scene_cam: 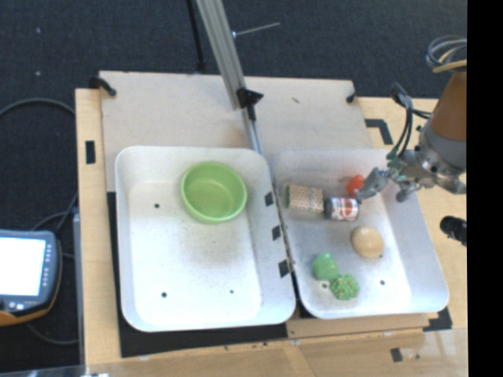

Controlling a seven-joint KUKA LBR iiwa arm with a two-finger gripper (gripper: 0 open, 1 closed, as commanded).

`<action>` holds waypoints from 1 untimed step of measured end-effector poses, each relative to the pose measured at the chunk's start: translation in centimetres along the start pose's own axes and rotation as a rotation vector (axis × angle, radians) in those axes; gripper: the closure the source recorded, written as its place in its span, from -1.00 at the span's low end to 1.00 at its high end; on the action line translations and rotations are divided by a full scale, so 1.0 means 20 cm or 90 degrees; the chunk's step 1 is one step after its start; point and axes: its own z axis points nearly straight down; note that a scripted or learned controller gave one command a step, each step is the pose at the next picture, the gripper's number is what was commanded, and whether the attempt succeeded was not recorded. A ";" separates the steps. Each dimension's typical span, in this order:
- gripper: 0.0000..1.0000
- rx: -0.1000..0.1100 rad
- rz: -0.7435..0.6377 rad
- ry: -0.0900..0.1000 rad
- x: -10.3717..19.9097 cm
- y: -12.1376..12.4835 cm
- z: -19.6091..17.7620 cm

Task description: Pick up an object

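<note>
Over the right bin's [409,250] upper right edge hangs the gripper [391,184], reaching in from the right on the grey arm [448,144] with its orange band. One finger [376,184] slants down and left toward a small red thing [356,184] near the bin's upper middle; whether it touches that thing I cannot tell. Another finger shows further right, over the rim. The two stand apart, so the jaws look open, and nothing sits between them.

Just below and left of the red thing lies a can [343,209] on its side, red and white, end to end with a pale patterned roll [304,199] that reaches toward the bin's left wall. Below the can rests a tan ball [367,242], apart from it. Nearer the front of the bin sit two green pieces, touching or nearly so: a smooth one [324,266] and a bumpy one [344,287] lower right of it.

The left bin [157,289] holds a green bowl [214,192], upright, in its upper part, well apart from the gripper.

A metal post [224,45] slants down from the top to the gap between the bins. At the far left edge sits a pendant [23,273] with a lit screen
</note>
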 end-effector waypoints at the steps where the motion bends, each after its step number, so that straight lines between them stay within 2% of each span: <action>1: -1.00 0.000 0.000 0.000 0.00 0.00 0.00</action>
